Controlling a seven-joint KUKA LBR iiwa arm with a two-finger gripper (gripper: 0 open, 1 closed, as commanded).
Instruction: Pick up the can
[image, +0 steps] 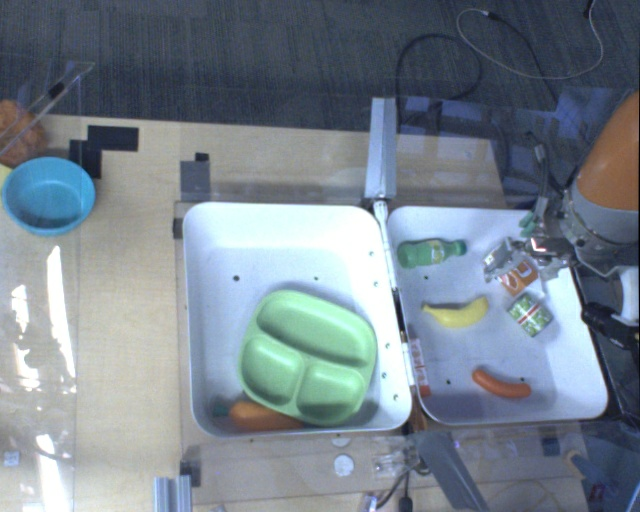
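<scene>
The can (530, 315), small with a green, white and red label, lies on its side near the right wall of the right bin (560, 400). My gripper (513, 260) hangs over the bin's upper right part, just above and left of the can, apart from it. A small orange-brown object (518, 281) lies right under the gripper, between it and the can. The grey arm with its orange band (610, 170) reaches in from the right edge.
In the right bin lie a green bottle (430, 252), a banana (456, 314) and a sausage (502, 384). The left bin (220, 260) holds a green compartment plate (308, 355) with a carrot (262, 416) partly under it. A blue bowl (48, 194) stands at the far left.
</scene>
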